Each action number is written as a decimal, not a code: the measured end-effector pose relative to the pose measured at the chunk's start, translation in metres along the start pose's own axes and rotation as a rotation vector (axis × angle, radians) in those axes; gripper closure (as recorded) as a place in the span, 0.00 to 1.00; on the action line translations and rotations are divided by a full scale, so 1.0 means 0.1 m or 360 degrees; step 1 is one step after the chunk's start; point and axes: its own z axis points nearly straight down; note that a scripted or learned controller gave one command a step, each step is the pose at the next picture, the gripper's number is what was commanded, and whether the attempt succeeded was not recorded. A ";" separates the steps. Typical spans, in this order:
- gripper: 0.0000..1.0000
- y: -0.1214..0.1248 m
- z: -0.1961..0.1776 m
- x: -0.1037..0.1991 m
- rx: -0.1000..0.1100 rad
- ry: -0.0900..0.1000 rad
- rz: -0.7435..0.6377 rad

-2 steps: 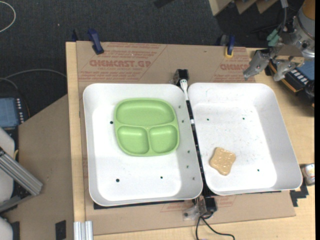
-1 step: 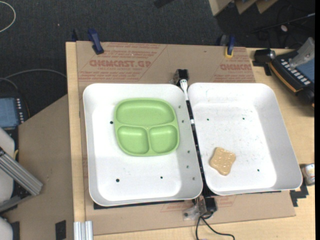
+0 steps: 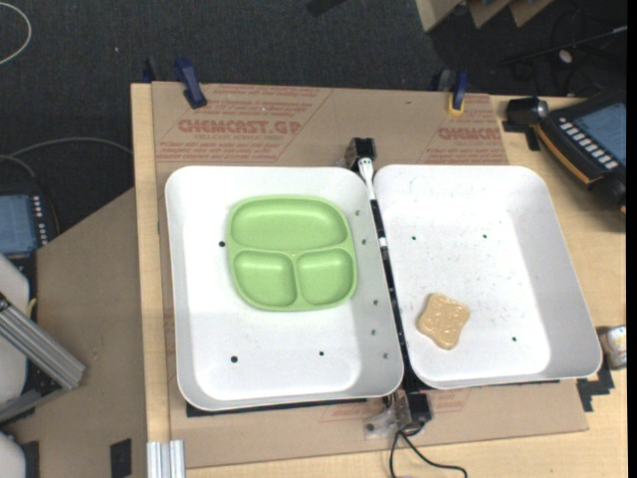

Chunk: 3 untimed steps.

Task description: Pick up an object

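Left bin [image 3: 199, 297]: green three-compartment tray [image 3: 292, 252], lying flat. Right bin [image 3: 518, 227]: tan toast-shaped piece [image 3: 442, 320] near front-left corner. Hand state: cannot tell

Left bin [image 3: 199, 347] and right bin [image 3: 518, 217] white, right one speckled with dark crumbs. Divided plate [image 3: 291, 252] pale green, plain. Toast-shaped piece [image 3: 442, 320] tan with lighter centre. Bench board [image 3: 328, 118] brown cardboard, reddish printed lettering. Clamps [image 3: 189, 83] blue. Floor [image 3: 199, 18] dark grey carpet.
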 end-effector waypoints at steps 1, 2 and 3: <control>0.00 -0.25 1.14 0.60 0.0042 0.0021 -0.0015; 0.00 -0.05 0.01 -0.11 -0.0001 -0.0002 -0.0001; 0.00 -0.32 1.76 0.37 0.0050 0.0024 -0.0010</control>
